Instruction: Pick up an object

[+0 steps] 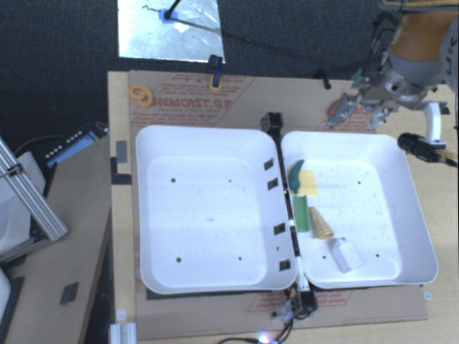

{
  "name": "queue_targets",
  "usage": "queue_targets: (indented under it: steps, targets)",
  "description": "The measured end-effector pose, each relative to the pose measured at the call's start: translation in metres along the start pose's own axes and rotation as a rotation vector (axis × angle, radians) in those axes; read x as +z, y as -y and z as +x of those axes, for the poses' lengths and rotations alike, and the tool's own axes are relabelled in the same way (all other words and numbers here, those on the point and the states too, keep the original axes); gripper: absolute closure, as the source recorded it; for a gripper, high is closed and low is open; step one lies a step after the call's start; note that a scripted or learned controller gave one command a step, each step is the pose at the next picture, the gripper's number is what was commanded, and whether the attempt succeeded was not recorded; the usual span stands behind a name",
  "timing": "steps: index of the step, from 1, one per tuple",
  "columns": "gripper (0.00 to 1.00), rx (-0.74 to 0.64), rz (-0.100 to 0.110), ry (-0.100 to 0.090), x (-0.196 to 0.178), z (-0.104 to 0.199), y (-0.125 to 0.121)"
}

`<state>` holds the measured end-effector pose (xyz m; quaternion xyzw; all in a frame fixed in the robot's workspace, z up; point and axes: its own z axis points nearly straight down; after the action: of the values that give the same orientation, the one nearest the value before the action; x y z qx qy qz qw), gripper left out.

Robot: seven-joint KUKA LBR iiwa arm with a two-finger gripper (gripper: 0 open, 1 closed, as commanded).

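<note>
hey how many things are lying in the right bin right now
4, all along its left wall: a dark green piece at the top, a yellow block, a green strip beside a tan cone, and a white bottle lowest. Overlaps may hide more.

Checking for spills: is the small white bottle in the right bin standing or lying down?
Lying down. The bottle rests on its side on the bin floor, below the cone.

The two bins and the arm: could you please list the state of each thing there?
Left bin: bare white floor.
Right bin: holds four things along its left side.
Yellow block: lying flat.
Green block: lying flat.
Cone: on its side.
White bottle: on its side.
Pincer: above the bench, behind the right bin.
</note>
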<state>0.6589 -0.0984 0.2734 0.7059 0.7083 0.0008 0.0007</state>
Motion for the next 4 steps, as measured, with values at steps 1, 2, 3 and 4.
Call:
queue_targets:
  steps: [1,2,3,4]
  targets:
    - [0.00,-0.006,0.007,-0.003,0.030,0.064,0.053]
    - [0.00,-0.005,0.006,-0.002,0.092,0.113,0.060]
    - [0.00,-0.008,0.004,-0.004,0.077,0.183,0.092]
    - [0.00,-0.006,-0.003,-0.003,0.035,0.221,0.095]
